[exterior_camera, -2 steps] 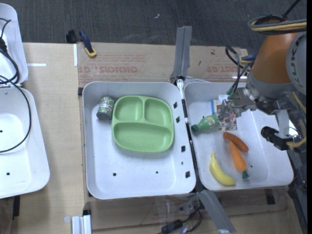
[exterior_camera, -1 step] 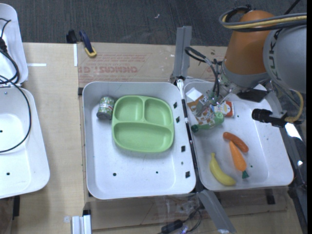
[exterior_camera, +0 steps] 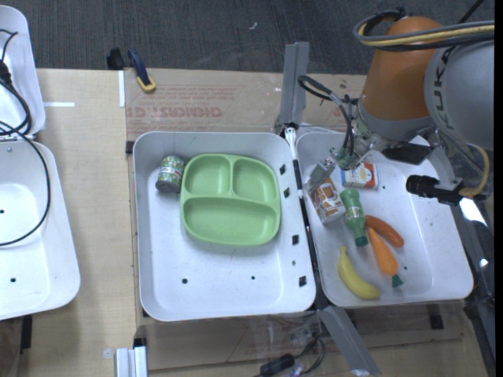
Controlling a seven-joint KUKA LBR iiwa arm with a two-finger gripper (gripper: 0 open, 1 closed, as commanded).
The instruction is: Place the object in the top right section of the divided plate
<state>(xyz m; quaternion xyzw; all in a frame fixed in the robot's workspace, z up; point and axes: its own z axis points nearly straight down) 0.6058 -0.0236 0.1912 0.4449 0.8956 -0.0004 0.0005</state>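
The green divided plate (exterior_camera: 230, 199) lies in the left bin (exterior_camera: 157, 281), with two small sections at its far side and one long section at its near side. My gripper (exterior_camera: 344, 159) hangs over the far left part of the right bin (exterior_camera: 440, 277), just above a small white and orange carton (exterior_camera: 361, 177) and a tilted snack box (exterior_camera: 324, 195). I see nothing held in it. A green bottle (exterior_camera: 354, 215), two carrots (exterior_camera: 384, 247) and a banana (exterior_camera: 356, 274) lie in the same bin.
A small tin can (exterior_camera: 169, 173) stands in the left bin, touching the plate's left rim. Grey bracket posts (exterior_camera: 295, 77) rise between the bins. A white appliance with a black cable (exterior_camera: 23, 210) sits at the far left.
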